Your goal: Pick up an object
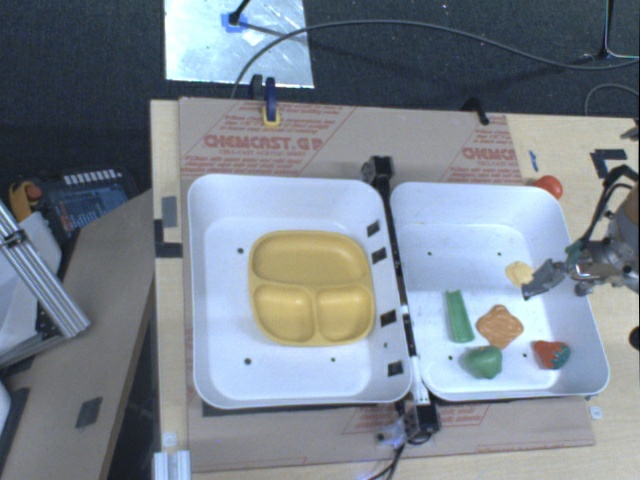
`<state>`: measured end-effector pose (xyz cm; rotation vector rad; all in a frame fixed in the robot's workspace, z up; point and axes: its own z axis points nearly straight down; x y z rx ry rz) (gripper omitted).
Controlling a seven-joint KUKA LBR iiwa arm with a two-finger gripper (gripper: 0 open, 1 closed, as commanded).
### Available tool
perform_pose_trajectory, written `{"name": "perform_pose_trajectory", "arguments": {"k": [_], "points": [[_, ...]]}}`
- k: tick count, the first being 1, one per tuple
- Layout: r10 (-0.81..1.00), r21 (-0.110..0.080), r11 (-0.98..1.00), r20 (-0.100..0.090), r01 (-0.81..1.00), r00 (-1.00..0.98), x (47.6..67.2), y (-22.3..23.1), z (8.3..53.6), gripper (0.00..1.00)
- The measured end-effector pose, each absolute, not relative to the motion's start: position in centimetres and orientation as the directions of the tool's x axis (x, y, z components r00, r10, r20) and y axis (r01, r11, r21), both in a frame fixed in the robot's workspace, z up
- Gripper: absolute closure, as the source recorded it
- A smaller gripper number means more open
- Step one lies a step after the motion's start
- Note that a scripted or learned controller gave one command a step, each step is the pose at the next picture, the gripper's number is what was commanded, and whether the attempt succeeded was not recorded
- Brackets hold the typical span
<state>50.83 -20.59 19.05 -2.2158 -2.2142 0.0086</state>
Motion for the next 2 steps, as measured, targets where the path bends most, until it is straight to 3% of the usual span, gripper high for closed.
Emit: {"name": "perform_pose_trajectory", "arguments": {"k": [1,2], "points": [[1.0,0.001,0.003,0.0,1.0,-0.003,51.1,-20.5,19.6,0.0],[1.0,-0.003,0.002,0.002,1.0,-0.002,50.9,-20.2,13.4,0.0]]}}
